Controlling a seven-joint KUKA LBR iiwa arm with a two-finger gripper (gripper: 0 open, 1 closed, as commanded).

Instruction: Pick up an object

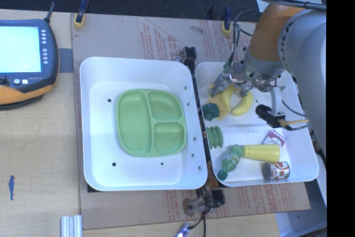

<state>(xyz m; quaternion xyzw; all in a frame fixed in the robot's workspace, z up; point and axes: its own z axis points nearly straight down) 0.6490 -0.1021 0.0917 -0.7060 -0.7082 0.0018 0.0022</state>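
Note:
My gripper (239, 86) hangs low over the far part of the right bin (302, 172), directly above a bunch of yellow bananas (228, 102). It stands open, its metal fingers (219, 87) spread to either side of the bunch's top, and nothing is lifted. A dark teal lump (211, 111) lies against the bananas on their left. Nearer the front are a green ridged piece (214, 136), a yellow bottle with a green top (250, 154), a small can (275, 171) and a pink-and-white packet (275, 137).
The left bin (94, 119) holds a green divided plate (150, 122). A tablet-like pendant (25, 58) lies on the bench at the far left. Clamps sit at the bins' shared edge, far (189, 55) and near (205, 201).

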